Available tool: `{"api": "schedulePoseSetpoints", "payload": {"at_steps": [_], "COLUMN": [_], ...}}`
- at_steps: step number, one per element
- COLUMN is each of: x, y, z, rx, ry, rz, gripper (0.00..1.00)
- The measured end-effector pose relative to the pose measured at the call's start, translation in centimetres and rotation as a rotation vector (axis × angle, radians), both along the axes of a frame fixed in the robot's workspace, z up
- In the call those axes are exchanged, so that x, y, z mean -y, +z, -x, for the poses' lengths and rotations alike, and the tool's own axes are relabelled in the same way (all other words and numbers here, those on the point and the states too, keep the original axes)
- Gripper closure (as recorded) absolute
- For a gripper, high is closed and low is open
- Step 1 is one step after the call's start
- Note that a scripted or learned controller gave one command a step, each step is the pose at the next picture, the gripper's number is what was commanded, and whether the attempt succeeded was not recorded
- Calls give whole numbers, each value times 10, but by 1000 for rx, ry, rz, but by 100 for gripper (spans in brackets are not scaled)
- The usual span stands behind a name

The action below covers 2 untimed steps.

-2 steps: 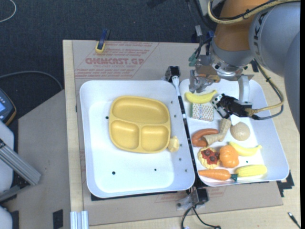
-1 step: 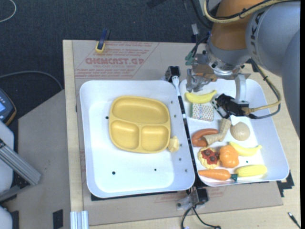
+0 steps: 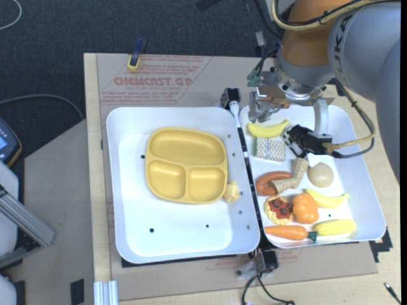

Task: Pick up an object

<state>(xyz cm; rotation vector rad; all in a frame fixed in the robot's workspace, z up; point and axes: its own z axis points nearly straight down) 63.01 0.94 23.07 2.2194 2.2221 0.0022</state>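
Tool over banana in right bin; open/closed state can't tell. Risk: crowded toys, fingers may clip cracker packet, miss grasp.

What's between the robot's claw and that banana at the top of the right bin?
Nothing visible. The gripper hangs right above the banana at the far end of the right bin; the patterned packet lies beside the banana, not over it.

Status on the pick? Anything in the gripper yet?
Done: the arm is over the right bin, gripper low at its far end, just above the banana. In hand: nothing seen between the fingers. Left: the grasp and lift; banana, carrot and corn lie in the bin, yellow tray in the left bin.
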Motion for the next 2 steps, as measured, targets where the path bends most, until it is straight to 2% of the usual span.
{"api": "schedulePoseSetpoints", "payload": {"at_steps": [1, 2], "x": [12, -5], "y": [-1, -8], "z": [-10, -13], "rx": [1, 0], "ry": [-2, 0], "rz": [0, 0], "gripper": [100, 100]}}
